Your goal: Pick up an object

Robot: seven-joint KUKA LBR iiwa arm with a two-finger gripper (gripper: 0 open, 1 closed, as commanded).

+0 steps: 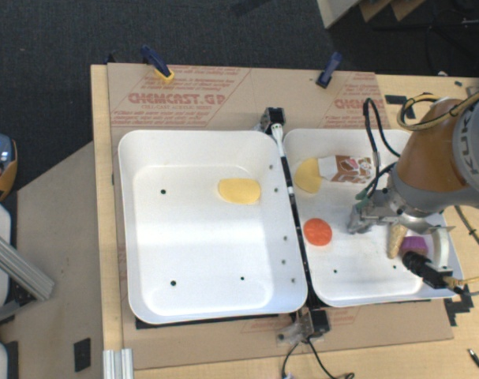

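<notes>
arm [428, 160]: reaches in from right | wrist bent down | gripper [364, 218] low

Dark carpet [144, 14] surrounds a cardboard-topped bench [223, 89]. Two clamps [157, 63] grip its far edge. Light is even.

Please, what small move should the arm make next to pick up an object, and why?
Probably a short move toward the left of the view, to bring the gripper over the orange round object. The gripper is low in the right bin, nothing is visible between its fingers, and this object lies apart from the others, closest to it, with bare floor around it.
</notes>
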